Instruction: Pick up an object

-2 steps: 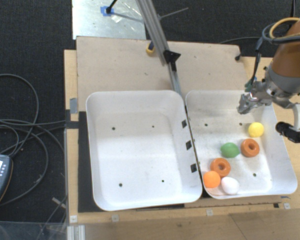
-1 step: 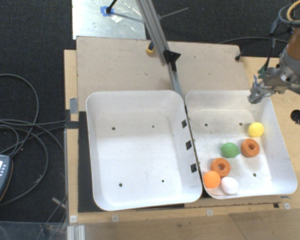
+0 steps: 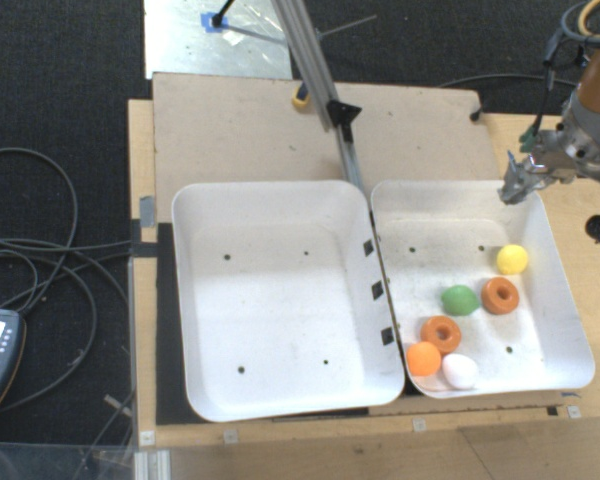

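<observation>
A wooden bench (image 3: 420,133) is seen across the middle of the frame, covered at the top by a brown board (image 3: 240,128). Two white bins, left (image 3: 195,298) and right (image 3: 565,318), are set side by side at lower centre.

The arm (image 3: 592,88) is grey metal with an orange band above the wrist. Dark cables loop at its upper part. Its gripper (image 3: 513,190) is small, silvery grey, with dull metal parts.

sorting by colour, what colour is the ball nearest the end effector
Yellow ball, seen in the camera view.
</observation>
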{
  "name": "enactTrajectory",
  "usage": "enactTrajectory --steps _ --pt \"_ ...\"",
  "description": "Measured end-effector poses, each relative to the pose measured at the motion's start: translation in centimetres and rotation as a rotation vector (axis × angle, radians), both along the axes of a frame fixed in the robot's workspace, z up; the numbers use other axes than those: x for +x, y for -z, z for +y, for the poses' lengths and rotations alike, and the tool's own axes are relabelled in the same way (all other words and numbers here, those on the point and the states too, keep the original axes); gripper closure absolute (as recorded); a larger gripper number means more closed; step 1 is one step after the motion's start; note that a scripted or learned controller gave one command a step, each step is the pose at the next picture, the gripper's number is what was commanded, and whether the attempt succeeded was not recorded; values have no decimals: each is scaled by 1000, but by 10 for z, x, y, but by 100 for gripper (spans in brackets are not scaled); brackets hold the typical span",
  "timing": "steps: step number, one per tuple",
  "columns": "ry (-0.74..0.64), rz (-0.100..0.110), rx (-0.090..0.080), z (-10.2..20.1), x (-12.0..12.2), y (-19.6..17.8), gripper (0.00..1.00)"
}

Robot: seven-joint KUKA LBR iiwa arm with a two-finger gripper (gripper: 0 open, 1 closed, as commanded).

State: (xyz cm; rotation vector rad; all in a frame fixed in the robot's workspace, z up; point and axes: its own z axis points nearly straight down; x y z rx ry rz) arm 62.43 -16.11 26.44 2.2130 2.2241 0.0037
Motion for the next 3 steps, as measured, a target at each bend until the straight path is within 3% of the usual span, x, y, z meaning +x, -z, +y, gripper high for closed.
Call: enactTrajectory --steps 3 --pt "-5 4 3 166 23 35 100"
